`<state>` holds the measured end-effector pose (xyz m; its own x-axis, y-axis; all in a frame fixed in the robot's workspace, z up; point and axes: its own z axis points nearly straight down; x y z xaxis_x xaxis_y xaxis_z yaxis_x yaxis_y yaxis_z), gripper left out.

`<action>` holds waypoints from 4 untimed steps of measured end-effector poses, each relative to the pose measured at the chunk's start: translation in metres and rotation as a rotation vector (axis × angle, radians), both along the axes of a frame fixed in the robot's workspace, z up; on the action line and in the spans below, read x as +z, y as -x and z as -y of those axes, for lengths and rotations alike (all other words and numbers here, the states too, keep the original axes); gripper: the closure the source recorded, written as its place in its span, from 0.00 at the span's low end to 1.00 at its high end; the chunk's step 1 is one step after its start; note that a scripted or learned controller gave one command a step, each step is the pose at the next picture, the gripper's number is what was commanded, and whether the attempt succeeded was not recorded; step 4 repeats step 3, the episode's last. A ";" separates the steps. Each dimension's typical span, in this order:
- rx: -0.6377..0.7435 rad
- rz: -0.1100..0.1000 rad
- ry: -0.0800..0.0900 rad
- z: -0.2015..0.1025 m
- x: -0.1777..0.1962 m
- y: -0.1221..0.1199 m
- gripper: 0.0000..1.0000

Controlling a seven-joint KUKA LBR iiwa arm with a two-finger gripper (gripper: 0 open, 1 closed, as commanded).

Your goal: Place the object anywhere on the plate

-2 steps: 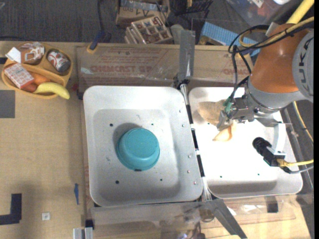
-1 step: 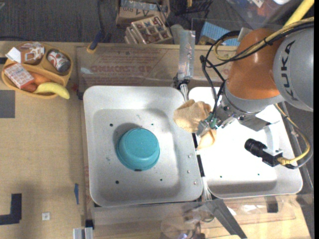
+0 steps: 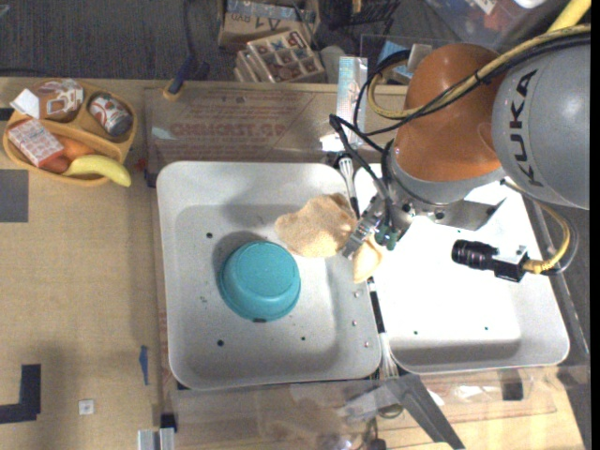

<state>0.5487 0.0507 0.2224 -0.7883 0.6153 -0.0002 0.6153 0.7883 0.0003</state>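
Overhead, two shallow white bins are seen side by side on the bench, the left bin and the right bin. A teal round dish, taken here as the plate, lies upside-down or bowl-like in the left bin, toward seven o'clock from that bin's middle. A pale tan, floppy object, something like a flat bread or cloth, is spread at about one o'clock from the plate, near it but apart from it. Its right end is draped toward the wall shared by the two bins, and a small lobe of the same colour is seen at about five o'clock from the gripper, over the divider.

The grey arm with its orange band is brought in from three o'clock. The gripper is set down at the right edge of the tan object, touching or just over it. Whether its claw is spread or pressed together cannot be told, since the tips are hidden against the object and the cables.

A yellow tray with a banana and small packets is placed on the bench at ten o'clock, well apart from the bins.
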 end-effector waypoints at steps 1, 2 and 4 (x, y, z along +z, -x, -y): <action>0.397 0.002 -0.001 -0.048 -0.005 -0.007 1.00; 0.659 0.001 -0.001 -0.068 0.001 0.003 1.00; 0.659 0.001 -0.001 -0.068 0.001 0.003 0.00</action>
